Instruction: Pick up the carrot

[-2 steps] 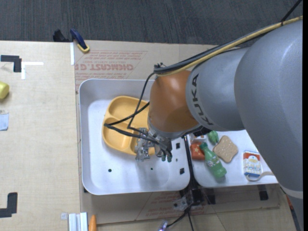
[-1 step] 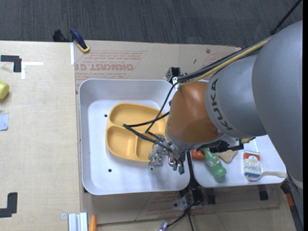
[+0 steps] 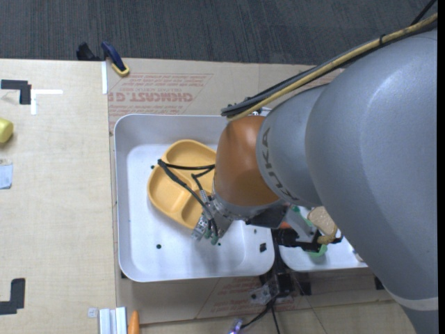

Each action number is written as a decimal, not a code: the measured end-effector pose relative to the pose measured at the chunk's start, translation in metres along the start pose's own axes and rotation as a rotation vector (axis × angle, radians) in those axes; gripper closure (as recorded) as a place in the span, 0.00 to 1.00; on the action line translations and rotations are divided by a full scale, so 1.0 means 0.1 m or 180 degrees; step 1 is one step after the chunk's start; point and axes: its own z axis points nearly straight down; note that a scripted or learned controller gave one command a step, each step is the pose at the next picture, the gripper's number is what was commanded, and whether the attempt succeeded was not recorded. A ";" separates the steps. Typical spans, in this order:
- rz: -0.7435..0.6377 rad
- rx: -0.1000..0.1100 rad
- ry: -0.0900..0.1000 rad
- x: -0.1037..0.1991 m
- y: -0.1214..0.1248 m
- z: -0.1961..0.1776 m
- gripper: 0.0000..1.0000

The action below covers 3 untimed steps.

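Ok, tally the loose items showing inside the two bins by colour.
Yellow: 1, the divided plate in the left bin.
Tan: 1, a round item in the right bin.
Green: 1, a small item under it.
Total: 3. The arm hides the rest.

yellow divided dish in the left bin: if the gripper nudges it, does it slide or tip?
The yellow dish looks like light, stiff plastic, so it would probably slide on the smooth white bin. Its shallow raised rim could tip if pressed at the edge, where the gripper sits.
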 end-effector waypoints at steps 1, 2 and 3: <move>0.0252 0.0028 0.0022 -0.35 -0.65 -0.95 1.00; -0.0624 -0.0009 0.0002 -0.17 -0.41 0.01 1.00; -0.0795 0.0001 0.0002 0.19 0.15 0.02 1.00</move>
